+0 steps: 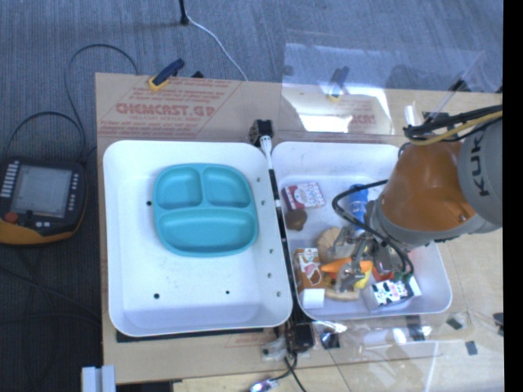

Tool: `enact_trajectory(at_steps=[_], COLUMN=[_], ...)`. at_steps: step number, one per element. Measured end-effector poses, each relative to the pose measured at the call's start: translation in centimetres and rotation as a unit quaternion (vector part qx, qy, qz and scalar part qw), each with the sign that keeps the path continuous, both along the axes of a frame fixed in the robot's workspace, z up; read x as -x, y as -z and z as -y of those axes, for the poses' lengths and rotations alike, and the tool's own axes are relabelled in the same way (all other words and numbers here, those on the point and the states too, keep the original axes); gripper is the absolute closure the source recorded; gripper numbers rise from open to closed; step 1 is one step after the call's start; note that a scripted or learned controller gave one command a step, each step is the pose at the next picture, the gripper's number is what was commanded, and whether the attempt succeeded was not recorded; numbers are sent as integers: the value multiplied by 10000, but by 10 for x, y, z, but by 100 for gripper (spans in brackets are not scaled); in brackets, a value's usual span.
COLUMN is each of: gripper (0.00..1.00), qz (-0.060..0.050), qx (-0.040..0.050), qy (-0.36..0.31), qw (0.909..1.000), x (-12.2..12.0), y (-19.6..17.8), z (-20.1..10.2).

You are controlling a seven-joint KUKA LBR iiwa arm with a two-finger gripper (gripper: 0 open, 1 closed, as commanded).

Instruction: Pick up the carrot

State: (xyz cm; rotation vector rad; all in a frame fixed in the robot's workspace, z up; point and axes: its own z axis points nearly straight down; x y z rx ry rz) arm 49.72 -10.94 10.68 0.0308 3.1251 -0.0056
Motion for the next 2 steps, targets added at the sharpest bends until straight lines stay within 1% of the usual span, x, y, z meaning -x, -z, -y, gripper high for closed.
enact_trajectory(at_steps=[1, 2], gripper=[100, 100], qz=[-61, -72], qx=[-30, -38], qy=[793, 3231], qw=[9968, 9463], x=[12, 13], y=[-78, -76], z=[-86, -124])
